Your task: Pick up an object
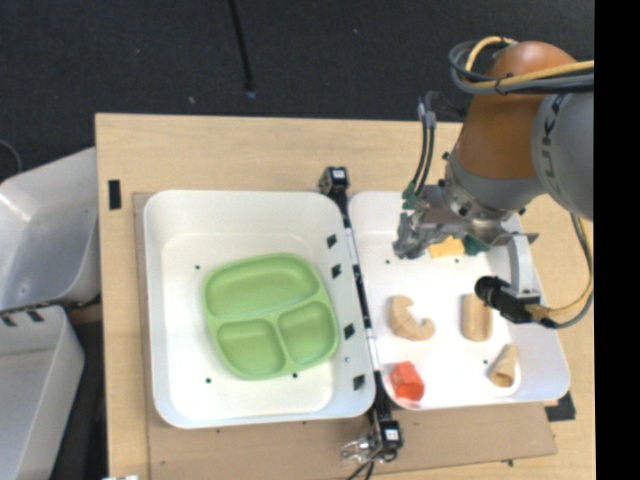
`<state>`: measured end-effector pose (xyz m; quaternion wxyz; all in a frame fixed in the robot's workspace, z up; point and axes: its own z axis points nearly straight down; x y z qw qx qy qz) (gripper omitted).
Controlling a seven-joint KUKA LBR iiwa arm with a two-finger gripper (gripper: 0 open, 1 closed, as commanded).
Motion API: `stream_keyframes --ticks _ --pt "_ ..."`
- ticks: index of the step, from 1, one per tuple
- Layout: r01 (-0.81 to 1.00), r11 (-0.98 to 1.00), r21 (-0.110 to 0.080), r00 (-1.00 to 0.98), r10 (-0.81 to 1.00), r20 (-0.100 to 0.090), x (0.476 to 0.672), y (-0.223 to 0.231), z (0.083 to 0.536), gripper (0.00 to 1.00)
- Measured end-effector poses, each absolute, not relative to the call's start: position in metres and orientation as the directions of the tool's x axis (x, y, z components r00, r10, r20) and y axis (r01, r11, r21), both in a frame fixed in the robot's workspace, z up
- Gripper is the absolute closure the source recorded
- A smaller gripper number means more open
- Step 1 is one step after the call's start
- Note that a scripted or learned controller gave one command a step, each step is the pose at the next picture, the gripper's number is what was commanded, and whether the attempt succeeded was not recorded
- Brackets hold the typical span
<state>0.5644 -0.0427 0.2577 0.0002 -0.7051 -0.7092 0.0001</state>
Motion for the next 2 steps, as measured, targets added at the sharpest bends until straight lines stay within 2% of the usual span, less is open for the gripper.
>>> stream_keyframes --ticks 2 --pt "1.0 0.005 -0.001 -0.005 1.0 0.0 0.574 0.05 0.242 1.0"
